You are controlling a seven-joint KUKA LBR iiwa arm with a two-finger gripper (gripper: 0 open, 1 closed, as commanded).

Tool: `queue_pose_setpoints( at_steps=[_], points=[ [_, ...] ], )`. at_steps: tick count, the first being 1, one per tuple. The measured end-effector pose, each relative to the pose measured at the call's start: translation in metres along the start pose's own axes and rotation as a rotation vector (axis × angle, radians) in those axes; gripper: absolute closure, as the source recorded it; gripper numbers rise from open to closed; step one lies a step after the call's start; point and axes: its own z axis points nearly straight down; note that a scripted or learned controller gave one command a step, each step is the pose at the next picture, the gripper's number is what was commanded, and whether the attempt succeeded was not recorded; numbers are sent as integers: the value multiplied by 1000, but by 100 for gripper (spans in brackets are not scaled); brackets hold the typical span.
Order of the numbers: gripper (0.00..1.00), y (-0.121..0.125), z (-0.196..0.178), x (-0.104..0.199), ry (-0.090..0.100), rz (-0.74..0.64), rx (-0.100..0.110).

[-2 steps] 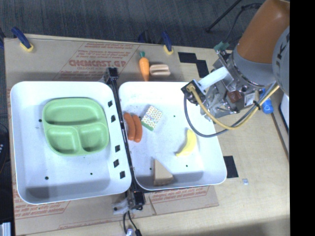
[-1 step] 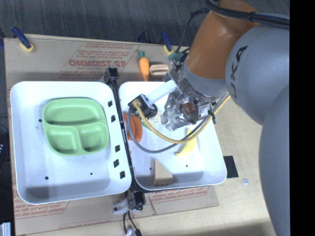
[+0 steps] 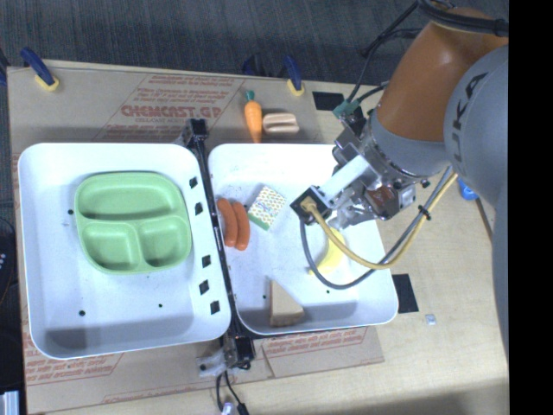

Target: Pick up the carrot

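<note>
Bench: carrot outside bins; green tray in left bin; gripper state unclear.

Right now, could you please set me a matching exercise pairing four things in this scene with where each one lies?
Things:
1. carrot
2. green divided plate
3. sausages
4. wedge of bread

Places:
A. inside the left bin
B. on the cardboard beyond the bins, beside a small bun
C. near the front wall of the right bin
D. at the left side of the right bin, next to the divide

Pairs: 1-B, 2-A, 3-D, 4-C
</note>
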Motion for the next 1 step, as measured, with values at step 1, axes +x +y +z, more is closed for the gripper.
queue_pose_setpoints(
  at_steps=[1],
  points=[
    [100,73,-42,-19,3,-259,-4]
  ],
)
